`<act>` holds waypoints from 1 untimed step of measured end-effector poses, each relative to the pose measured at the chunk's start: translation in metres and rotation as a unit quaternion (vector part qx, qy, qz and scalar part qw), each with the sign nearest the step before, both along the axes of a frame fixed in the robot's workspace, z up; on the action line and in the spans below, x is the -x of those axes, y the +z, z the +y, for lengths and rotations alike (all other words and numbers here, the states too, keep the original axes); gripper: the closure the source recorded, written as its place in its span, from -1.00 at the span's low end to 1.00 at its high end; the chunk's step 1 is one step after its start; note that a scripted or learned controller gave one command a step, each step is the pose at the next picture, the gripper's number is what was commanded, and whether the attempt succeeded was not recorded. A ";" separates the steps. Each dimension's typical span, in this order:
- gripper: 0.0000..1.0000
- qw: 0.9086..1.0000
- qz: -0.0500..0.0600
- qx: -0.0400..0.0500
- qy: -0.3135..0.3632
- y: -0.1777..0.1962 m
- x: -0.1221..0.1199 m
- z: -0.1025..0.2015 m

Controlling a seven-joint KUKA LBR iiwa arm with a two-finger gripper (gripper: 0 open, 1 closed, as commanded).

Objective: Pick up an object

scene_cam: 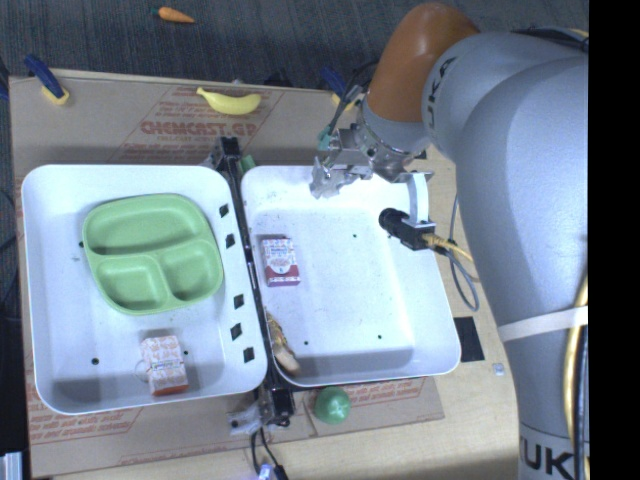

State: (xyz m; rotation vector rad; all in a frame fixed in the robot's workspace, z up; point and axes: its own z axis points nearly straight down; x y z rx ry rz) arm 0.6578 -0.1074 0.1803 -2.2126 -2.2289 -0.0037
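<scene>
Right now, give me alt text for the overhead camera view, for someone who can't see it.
A grey robot arm holds its tool over the right bin's far edge, above a small red packet. The left bin holds a green divided tray and another packet.

The arm (500, 168) hides the right bin's (350, 298) far right corner, and its claw (335, 173) fingers are too small to tell.

Dark grey carpet floor (200, 18) beyond a cardboard-covered bench (120, 118).

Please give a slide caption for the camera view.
Pincer above the right white bin holding a small red packet.
</scene>
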 end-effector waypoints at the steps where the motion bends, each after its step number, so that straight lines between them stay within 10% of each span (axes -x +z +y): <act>1: -1.00 1.000 0.001 0.000 -0.001 -0.001 0.001 -0.002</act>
